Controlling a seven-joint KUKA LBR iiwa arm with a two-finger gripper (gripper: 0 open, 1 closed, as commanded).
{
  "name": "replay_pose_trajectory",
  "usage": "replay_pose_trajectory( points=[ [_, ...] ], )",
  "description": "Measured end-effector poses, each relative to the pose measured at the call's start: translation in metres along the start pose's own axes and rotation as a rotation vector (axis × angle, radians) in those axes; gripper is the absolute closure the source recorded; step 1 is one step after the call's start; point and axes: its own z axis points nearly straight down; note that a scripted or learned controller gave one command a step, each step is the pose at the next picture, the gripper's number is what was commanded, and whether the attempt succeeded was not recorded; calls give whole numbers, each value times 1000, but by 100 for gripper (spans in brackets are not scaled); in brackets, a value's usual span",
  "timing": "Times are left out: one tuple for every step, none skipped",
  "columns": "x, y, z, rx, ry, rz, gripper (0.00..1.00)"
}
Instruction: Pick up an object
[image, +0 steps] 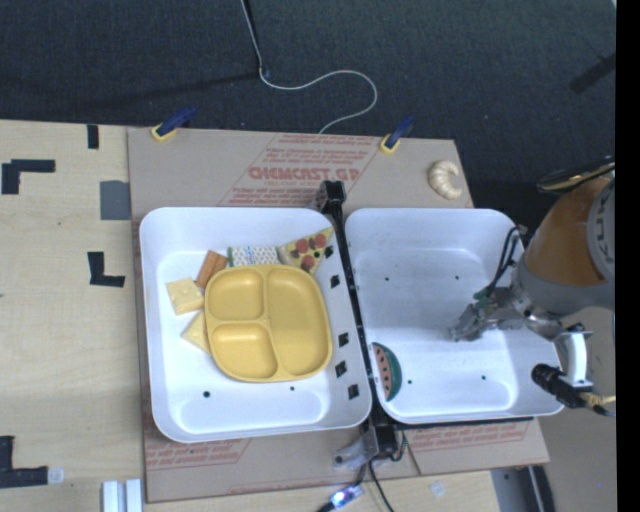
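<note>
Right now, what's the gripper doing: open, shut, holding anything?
Gripper: low in the right-hand white bin, over bare floor; whether open or shut cannot be told, and no object is visible between its fingers.

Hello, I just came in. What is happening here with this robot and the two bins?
A grey robot arm reaches from the right into the right bin, with its gripper low over the bin floor. Nothing is visibly between its fingers. A watermelon slice toy lies at that bin's left edge. The left bin holds a yellow divided plate lying over several small food toys.
</note>
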Motion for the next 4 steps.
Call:
replay_pose_trajectory(
  points=[
    [0, -3, -62, 0, 2, 1, 100],
    [-3, 5, -122, -3, 1, 0, 100],
    [-3, 5, -128, 3, 3, 0, 100],
    [51, 9, -119, 4, 4, -4, 100]
  ],
)
